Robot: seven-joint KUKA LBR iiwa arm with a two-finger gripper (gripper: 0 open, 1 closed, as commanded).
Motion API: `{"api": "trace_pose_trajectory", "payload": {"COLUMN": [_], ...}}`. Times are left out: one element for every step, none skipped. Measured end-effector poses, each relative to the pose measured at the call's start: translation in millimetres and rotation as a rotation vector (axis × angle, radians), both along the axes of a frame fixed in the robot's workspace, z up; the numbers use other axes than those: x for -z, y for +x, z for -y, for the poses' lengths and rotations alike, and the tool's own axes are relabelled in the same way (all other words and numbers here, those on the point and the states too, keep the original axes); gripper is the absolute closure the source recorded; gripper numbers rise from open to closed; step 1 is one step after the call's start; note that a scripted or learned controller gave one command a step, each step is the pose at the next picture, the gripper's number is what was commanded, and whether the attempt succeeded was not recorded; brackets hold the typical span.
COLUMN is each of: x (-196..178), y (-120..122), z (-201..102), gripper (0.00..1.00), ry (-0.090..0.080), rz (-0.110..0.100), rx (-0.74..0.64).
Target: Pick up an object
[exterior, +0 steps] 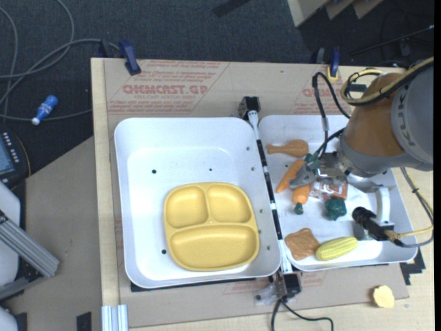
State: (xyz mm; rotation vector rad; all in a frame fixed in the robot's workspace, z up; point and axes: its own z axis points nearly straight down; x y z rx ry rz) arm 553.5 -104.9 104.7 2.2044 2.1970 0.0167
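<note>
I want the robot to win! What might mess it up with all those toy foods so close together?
1. The pincer is low among crowded toys: the carrots and the teal piece lie close, so it may nudge them or catch two.
2. The drumstick lies just behind the carrots and could get bumped too.
3. The corn and the brown piece sit by the right bin's front wall, awkward to reach.

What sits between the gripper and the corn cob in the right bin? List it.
Nothing clearly blocks it. The gripper hangs over the carrots; the corn cob lies nearer the bin's front edge, with the teal toy just beside that path.
</note>
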Motion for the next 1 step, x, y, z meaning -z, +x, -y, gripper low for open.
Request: {"api": "trace_pose_trajectory", "payload": {"x": [5.8], "y": [-24.2], "z": [-2.8], "gripper": [0.0], "ry": [-0.006], "rz": [0.027], "rx": [-0.005]}}
